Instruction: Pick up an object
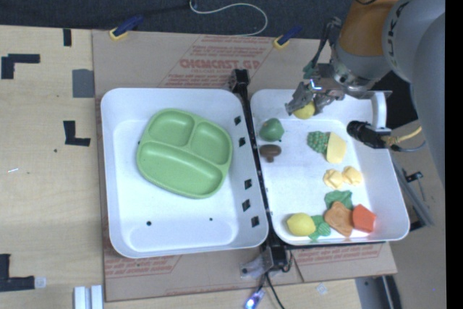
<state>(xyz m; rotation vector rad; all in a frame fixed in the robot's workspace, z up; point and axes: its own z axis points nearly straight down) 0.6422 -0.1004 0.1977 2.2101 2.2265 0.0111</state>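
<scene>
- Cardboard sheeting (210, 61) covers the bench under two shallow white bins, with dark carpet and a thin white cable (217, 7) beyond it.
- Left bin (119, 155) holds a green divided plate (185, 152), lying flat and slightly turned.
- Right bin (376, 228) carries the toy food, and my arm reaches over its far corner from the right.
- My gripper (307, 101) hangs above that far corner, my jaws clamped on a small yellow piece (305, 111) that shows between my fingers, lifted clear of the bin floor.
- Just below me a green round piece (272, 129) sits near the divider, with a small brown piece (270, 152) right beneath it.
- A green leafy piece (317, 141) touches a pale yellow wedge (336, 148) in the middle of the bin.
- Two small yellow lumps (341, 176) lie side by side further toward the near edge.
- Along the near edge cluster a yellow lemon shape (301, 223), an orange piece (338, 217) and a red block (363, 218), with green leaves between them.
</scene>
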